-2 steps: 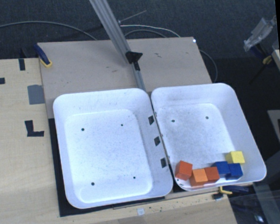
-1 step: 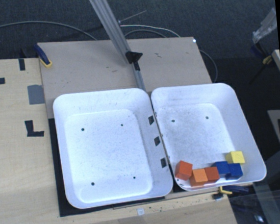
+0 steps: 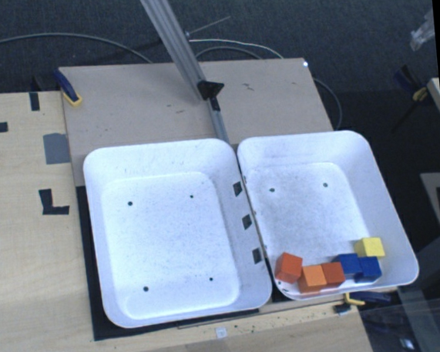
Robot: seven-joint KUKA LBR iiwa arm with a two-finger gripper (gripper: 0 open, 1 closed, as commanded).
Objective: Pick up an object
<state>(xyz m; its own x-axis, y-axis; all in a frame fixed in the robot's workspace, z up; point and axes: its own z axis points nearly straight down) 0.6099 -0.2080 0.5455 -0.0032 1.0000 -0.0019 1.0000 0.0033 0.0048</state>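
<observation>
End effector first: you cannot tell if it is spread or pressed together, and nothing can be seen pinched in it. So you cannot yet say which way the blocks lie from it.

Look at the two white bins on the worktop (image 3: 24,229). The left bin (image 3: 156,151) sits at 9 o'clock and the right bin (image 3: 301,139) at 3 o'clock, and their sides touch. All the things to pick are in the right bin, down in its 5 o'clock corner.

They make a little row against the bin's wall at 6 o'clock. The row runs from 9 o'clock to 3 o'clock. The red block (image 3: 289,266) is at the 9 o'clock end and sits a bit tilted. Next comes the orange block (image 3: 313,277), touching another orange one. Then come the blue blocks (image 3: 360,267). The yellow block (image 3: 369,247) sits just beside the blue ones, at their 12 o'clock side.

Your arm comes in from 3 o'clock, so the yellow block and blue blocks are probably the closest. The yellow block looks like the easiest pick, I think, because it has open floor at 12 o'clock. The blocks by the wall are packed tight, so a grab there could bump the wall or the next block.
</observation>
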